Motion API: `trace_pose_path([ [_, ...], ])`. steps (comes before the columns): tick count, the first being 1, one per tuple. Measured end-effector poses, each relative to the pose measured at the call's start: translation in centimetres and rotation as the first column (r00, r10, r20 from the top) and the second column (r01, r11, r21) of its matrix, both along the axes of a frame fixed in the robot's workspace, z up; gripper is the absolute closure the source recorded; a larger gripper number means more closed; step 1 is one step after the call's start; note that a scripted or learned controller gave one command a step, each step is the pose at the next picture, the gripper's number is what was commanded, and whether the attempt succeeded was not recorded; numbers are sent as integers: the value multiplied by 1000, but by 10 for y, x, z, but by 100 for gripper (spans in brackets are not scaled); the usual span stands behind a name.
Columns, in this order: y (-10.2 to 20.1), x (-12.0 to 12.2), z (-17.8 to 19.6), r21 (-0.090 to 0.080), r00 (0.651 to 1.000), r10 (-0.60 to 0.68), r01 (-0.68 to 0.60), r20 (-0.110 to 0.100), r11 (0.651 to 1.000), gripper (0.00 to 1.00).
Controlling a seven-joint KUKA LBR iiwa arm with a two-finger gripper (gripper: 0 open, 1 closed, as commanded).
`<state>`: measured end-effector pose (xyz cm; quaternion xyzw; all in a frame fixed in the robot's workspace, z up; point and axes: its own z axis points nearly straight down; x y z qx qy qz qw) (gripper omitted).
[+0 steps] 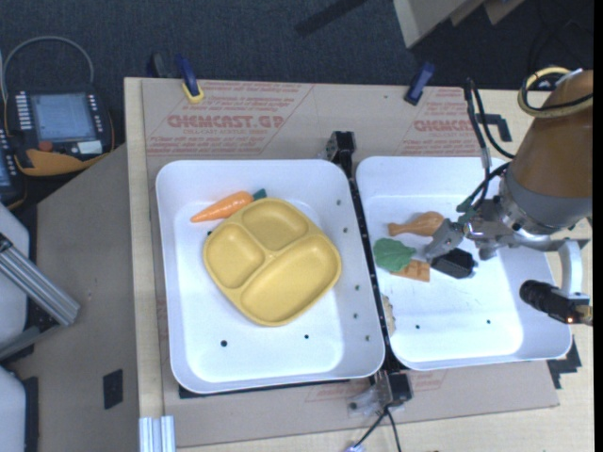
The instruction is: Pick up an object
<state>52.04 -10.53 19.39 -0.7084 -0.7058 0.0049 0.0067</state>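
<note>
The right bin holds a tan toy drumstick, a green leafy piece and a small orange piece beside it. My gripper hangs low over this bin, just right of the orange piece and below the drumstick. It is open, and nothing sits between its fingers. In the left bin a yellow divided plate lies with an orange toy carrot at its upper left edge.
The arm's grey and orange body covers the right bin's upper right part. A black part of the arm juts over that bin's right rim. A raised black divider runs between the bins. Bare white floor lies in the right bin's lower half.
</note>
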Motion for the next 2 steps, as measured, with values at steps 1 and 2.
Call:
trace_pose_path([
  [1, 0, 3, 7, -2, 1000, 4, -4, 14, 1000, 0],
  [2, 3, -4, -55, 0, 1000, 3, -3, 8, 1000, 0],
])
